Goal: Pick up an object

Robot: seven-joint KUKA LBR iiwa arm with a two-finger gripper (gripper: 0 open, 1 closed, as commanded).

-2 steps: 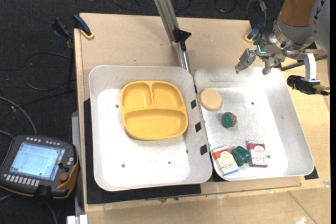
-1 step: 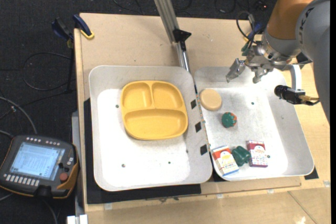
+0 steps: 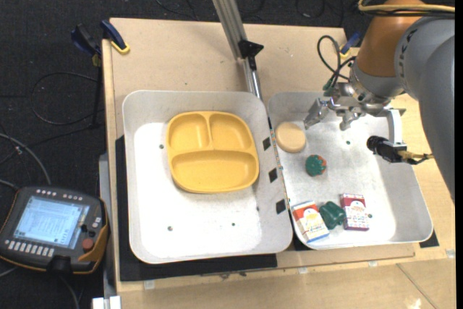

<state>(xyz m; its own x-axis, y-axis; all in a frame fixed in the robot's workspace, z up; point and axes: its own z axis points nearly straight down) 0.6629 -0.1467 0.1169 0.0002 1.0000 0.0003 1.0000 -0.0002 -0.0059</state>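
The jaws (image 3: 329,114) hang spread open, gripping nothing, over the right white bin (image 3: 405,210), near a round tan disc (image 3: 291,136). Lower lie a green ball (image 3: 315,166), a dark green block (image 3: 333,214) and two small cartons (image 3: 310,221), print too small to read.

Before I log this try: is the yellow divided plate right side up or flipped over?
Right side up. The yellow divided plate in the left bin shows its three hollow compartments and raised dividers facing the camera.

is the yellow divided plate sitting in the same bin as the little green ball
No, the yellow plate lies in the left bin, while the green ball lies in the right bin.
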